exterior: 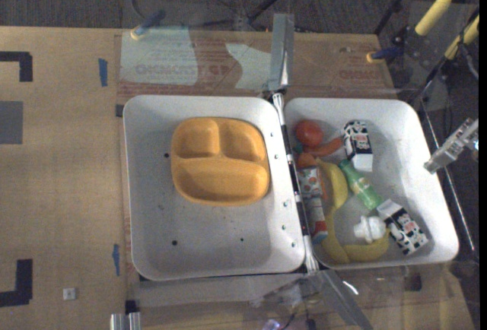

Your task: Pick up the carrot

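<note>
Off at the far right of the camera view, the tool [454, 146] hangs beyond the outer rim of the right-hand shallow white bin [421, 123], a pale blurred shape above the edge of the tabletop [61, 191]; whether it is spread or pressed together I cannot tell. It grips nothing that can be seen. What shows of the arm is a short slanted stub entering from the right, tilted down toward the bin, so it looks parked clear of the clutter and the pick seems not yet begun.

Well across the bin from the tool, against the wall shared with the left bin, lies the small orange carrot [329, 146], just beside a round red tomato [307, 131] and near a black-and-white milk carton [358, 141]. Closer to the tool's side sit a green plastic bottle [362, 191], a curved yellow banana [335, 207] and a second spotted carton [403, 228]. They appear heaped loosely, as for a sorting trial, which crowds the carrot and may hamper a clean grasp.

Farther still, the left white bin [152, 245] bears an orange sectioned plastic plate [221, 160], lying flat.
</note>
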Controlling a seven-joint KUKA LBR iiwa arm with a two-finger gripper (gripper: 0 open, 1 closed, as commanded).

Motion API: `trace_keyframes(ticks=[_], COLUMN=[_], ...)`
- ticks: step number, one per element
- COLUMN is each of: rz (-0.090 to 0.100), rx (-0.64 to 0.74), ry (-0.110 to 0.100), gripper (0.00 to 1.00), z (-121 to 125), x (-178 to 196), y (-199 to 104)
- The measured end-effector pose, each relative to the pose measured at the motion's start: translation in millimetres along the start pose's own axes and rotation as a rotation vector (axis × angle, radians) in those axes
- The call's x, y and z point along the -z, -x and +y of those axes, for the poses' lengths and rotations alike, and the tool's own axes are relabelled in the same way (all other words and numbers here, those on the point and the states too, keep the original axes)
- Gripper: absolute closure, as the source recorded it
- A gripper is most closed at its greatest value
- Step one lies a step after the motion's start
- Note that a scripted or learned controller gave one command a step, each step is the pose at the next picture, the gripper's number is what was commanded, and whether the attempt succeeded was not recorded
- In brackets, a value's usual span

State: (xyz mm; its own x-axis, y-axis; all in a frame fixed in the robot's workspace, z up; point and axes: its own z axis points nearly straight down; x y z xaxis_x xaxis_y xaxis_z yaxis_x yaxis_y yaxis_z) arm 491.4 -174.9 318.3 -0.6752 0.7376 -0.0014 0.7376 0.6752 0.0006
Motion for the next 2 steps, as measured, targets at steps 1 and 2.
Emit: trace_keyframes(ticks=[1,2], rz=[0.002,0.002], rx=[-0.347,-0.474], ry=[-0.001,-0.001], gripper=[1.00,1.00], z=[5.4,-3.0], x=[-34.0,-26.8], y=[12.7,4.1])
